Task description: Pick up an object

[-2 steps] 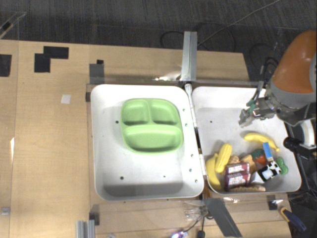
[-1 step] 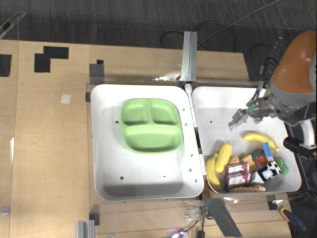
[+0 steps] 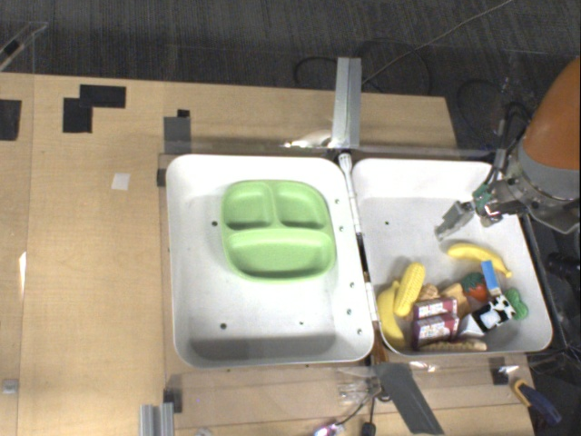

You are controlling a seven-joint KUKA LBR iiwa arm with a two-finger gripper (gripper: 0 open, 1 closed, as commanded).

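My gripper (image 3: 461,214) hangs over the upper middle of the right bin (image 3: 399,193), reaching in from the right under the arm's orange band (image 3: 558,125). It is just above and left of a yellow banana (image 3: 477,254) and apart from it. Nothing shows in its grasp. In the bin's lower part lies a pile: a corn cob (image 3: 410,284), a second yellow piece (image 3: 388,314), a dark red packet (image 3: 434,321), a blue piece (image 3: 491,275), a red and green piece (image 3: 475,289) and a black-and-white item (image 3: 495,314).
The left bin (image 3: 195,243) holds a green divided plate (image 3: 277,227). A metal post (image 3: 348,98) stands behind the seam between the bins. Bare white floor lies in the right bin's upper left.
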